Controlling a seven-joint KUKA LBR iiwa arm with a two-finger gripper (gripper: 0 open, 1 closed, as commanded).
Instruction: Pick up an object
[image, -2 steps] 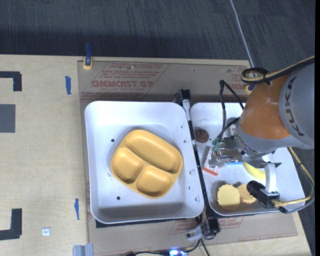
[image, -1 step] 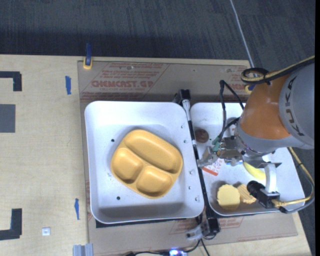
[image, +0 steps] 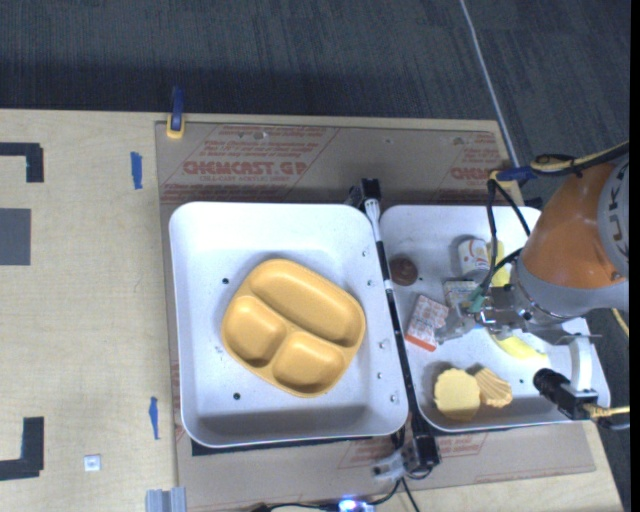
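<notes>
Along the tabletop's near edge, the right bin (image: 445, 425) carries a yellow sponge (image: 456, 392) with a ridged chip-like piece (image: 494, 388) touching its right side. Just beyond them lie a red-and-white packet (image: 428, 320), a clear wrapper (image: 460, 297) and a small brown ball (image: 403, 269); a pale jar (image: 470, 252) stands nearest the far rim. Over this bin's middle hangs the pincer (image: 487, 312), low among the clutter; whether it is open or closed I cannot tell. Filling the left bin (image: 200, 240) is a yellow divided tray (image: 292, 326), upside down. Nothing looks lifted yet. Thin packets lie flat and may slide away, and crowded neighbours could be nudged or caught together.
</notes>
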